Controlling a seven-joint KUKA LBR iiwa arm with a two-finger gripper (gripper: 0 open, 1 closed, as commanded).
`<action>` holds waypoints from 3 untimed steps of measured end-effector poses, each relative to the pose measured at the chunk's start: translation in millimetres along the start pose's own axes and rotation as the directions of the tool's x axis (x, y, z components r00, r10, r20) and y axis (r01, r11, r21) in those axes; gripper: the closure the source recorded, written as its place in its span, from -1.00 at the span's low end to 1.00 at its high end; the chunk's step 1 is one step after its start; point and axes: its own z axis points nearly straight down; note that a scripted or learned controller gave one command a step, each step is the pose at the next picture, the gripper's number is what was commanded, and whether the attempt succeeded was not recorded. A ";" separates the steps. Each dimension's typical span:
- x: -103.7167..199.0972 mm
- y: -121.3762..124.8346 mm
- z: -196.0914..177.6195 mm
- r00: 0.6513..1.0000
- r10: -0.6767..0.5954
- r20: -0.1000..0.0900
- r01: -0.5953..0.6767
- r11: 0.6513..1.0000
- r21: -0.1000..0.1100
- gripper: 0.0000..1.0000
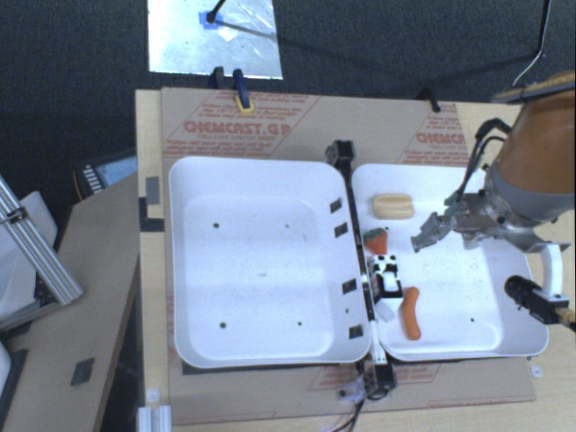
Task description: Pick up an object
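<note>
The right bin [468, 327] holds several small objects. A tan bread-like block [393, 206] lies near its back left corner. A small red and green piece [375, 239] sits below it by the left wall. A black and white toy [387, 276] rests further forward, and an orange sausage [410, 313] lies near the front. My gripper [427, 235] hangs over the middle of this bin, pointing left, just right of the red and green piece and below the tan block. I see nothing between it and the bin floor.
The left bin [261, 167] sits beside the right one, joined by a black divider with clips [346, 232]. A black fitting [531, 297] juts over the right bin's right edge. A foil sheet [216, 25] and clamps [241, 86] lie behind the bench.
</note>
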 end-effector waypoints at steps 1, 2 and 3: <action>114.4 -23.9 -98.8 1.000 -0.010 -0.003 0.010 1.000 -0.009 -1.00; 109.2 -22.6 -105.2 1.000 -0.003 -0.001 0.003 1.000 -0.005 1.00; 165.8 -29.0 -182.7 1.000 -0.007 -0.004 0.007 1.000 -0.009 1.00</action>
